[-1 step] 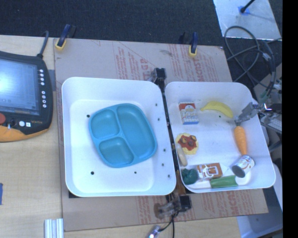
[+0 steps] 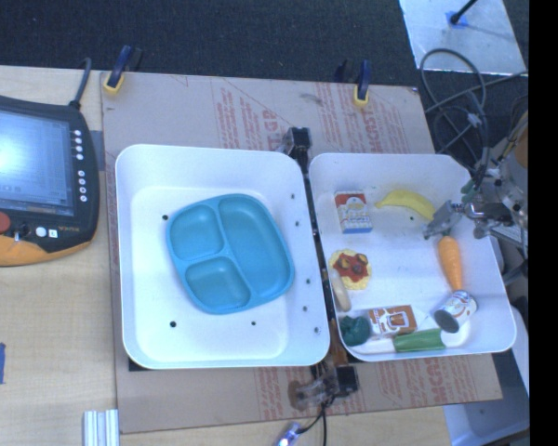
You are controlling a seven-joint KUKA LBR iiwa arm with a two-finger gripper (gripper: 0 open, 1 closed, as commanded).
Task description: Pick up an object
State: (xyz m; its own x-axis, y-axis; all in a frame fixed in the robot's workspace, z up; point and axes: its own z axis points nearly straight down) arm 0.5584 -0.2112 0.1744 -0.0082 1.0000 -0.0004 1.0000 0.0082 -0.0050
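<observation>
At your far left a teach pendant (image 2: 33, 189) with a lit screen lies on the wooden bench (image 2: 46, 342), just beside the brown cardboard sheet (image 2: 260, 110) that carries both bins. Next you meet the left bin (image 2: 139, 249), which holds a blue divided plate (image 2: 230, 252) sitting roughly in its middle. Cross the seam and you are in the right bin (image 2: 405, 163), where all the loose objects lie. Along its left side you see a small red and white carton (image 2: 352, 212), below it a yellow and red slice of toy pizza (image 2: 352, 267), and lower still a dark green lump (image 2: 355, 328) touching a flat brown packet (image 2: 391, 321). A green cylinder (image 2: 418, 341) lies along the near wall. Higher up, a yellow banana (image 2: 405, 201) rests near the far wall. Further right you find an orange carrot (image 2: 451, 263) lying lengthwise, and just below it a tipped can (image 2: 456, 310). The gripper (image 2: 444, 219) comes in over the right rim, its tip hovering just above the carrot's upper end and beside the banana; nothing shows between its fingers, and you cannot tell from here whether they are parted or closed.
</observation>
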